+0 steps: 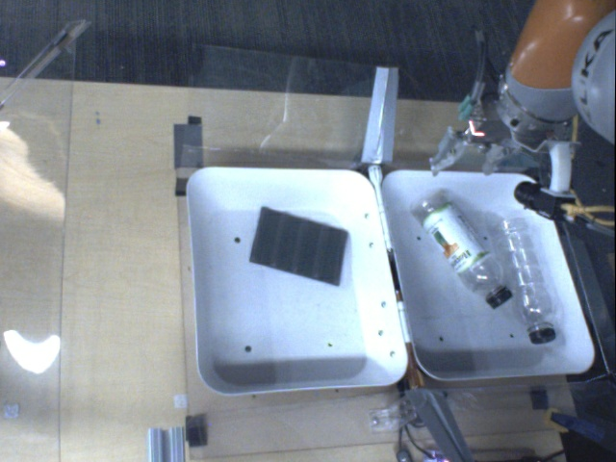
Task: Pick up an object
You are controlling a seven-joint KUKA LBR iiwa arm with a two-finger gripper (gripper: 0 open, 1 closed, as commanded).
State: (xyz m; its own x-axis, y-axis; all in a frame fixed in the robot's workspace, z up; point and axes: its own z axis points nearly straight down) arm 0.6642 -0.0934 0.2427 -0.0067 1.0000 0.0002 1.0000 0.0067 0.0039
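My gripper [469,158] hangs over the far rim of the right bin [576,352], open, with nothing between its fingers. Below it in that bin lies a clear bottle with a green and white label [455,242], on its side, black cap toward the near right. A second clear bottle [525,275], unlabelled, lies beside it to the right, its black cap at the near end. In the left bin [198,268] a flat dark rectangular pad [299,245] rests slightly askew in the far half.
A metal bracket [381,114] stands at the far end of the seam between the bins. A black cable fitting [541,198] juts over the right bin's right rim. A clear sheet covers the wooden bench [96,258] at left.
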